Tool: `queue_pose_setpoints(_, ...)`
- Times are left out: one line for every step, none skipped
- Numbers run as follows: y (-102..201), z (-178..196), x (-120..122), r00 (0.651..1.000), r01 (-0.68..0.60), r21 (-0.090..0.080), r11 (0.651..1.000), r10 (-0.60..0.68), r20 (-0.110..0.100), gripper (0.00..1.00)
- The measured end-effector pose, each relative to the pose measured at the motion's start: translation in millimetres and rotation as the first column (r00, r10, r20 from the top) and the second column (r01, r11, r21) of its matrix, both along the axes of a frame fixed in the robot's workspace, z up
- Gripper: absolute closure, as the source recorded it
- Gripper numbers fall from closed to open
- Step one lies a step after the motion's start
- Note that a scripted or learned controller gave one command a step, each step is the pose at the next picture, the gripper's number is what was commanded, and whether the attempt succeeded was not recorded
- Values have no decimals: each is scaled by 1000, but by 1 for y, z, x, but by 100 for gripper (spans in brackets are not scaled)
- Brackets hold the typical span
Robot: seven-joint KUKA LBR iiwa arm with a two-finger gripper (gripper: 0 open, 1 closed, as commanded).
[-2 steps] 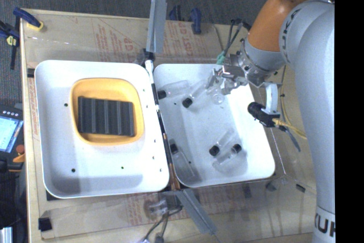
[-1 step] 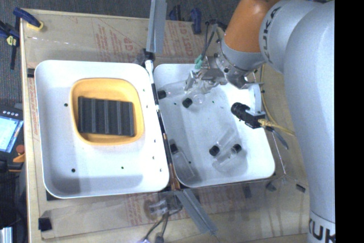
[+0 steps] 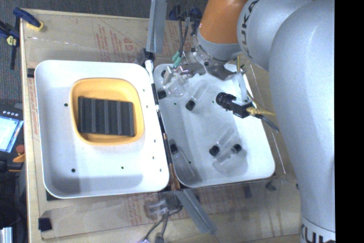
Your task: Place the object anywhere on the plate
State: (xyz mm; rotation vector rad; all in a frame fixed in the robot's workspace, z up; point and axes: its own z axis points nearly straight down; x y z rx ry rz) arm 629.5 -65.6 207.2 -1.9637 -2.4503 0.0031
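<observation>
You're at the pick: the two-finger gripper (image 3: 181,68), grip state unreadable, must lift a clear black-capped vial (image 3: 193,98) toward the yellow rectangular plate (image 3: 106,87).

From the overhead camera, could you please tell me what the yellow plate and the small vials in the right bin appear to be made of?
The rounded yellow plate in the left white bin looks like matte moulded plastic, given its even colour and soft rim; its dark ribbed centre may be rubber or plastic. The small clear vials with black caps in the right white bin look like transparent plastic or glass, since the bin shows through them; which one is unclear.
</observation>
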Motion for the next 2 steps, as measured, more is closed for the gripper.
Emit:
queue_pose_setpoints(63, -16, -1, 961, -277, 2, 961, 277, -2, 100)
queue_pose_setpoints(62, -15, -1, 961, -277, 1, 961, 277, -2, 0)
